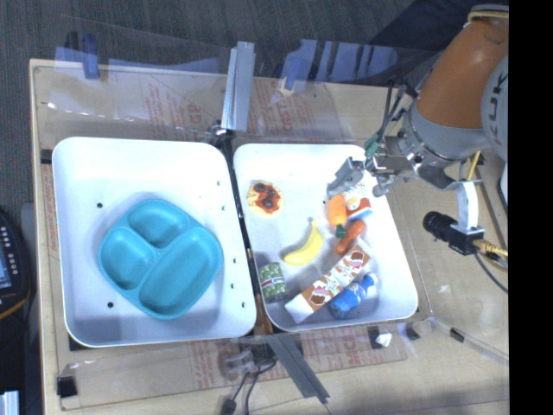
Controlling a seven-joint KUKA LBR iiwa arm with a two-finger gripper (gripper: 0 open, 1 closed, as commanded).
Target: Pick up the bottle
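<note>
Jaws (350, 178): over the right white bin's (298, 158) far right corner; open or closed cannot be told.
Bottle: blue crumpled plastic bottle (354, 296) lies well below the jaws, at the near right corner, touching a long printed carton (333, 284).
Between: orange toy items (346, 214), yellow banana (304, 247).
Left bin: blue sectioned plate (160, 256).

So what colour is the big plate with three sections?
Light blue; the sectioned plate shows best in the camera view.

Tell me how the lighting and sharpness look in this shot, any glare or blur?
Camera view: even, soft light; the right bin looks bright white, mildly washed out; faint shadow under the blue divided plate; the gripper and bottle look slightly soft, with label print unreadable.
</note>
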